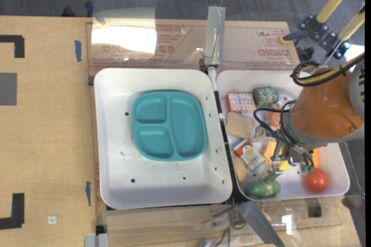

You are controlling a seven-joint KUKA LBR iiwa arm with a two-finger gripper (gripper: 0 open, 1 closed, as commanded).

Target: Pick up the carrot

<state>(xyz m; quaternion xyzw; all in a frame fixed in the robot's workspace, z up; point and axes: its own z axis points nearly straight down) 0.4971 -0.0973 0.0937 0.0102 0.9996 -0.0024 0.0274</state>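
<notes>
Over the right bin's [342, 182] front half the gripper [288, 157] hovers, its grip state unclear; the carrot [315, 157] lies just beside it, so the reach looks underway and closing squarely on it comes next.

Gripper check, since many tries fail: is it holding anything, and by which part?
Cannot be told. The gripper is low in the right bin among the cluttered items, and no item can be seen clearly between its fingertips, so no hold can be confirmed.

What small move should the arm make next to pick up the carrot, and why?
Probably a slight shift toward the orange piece that may be the carrot: the gripper hangs over the right bin just beside it.
</notes>
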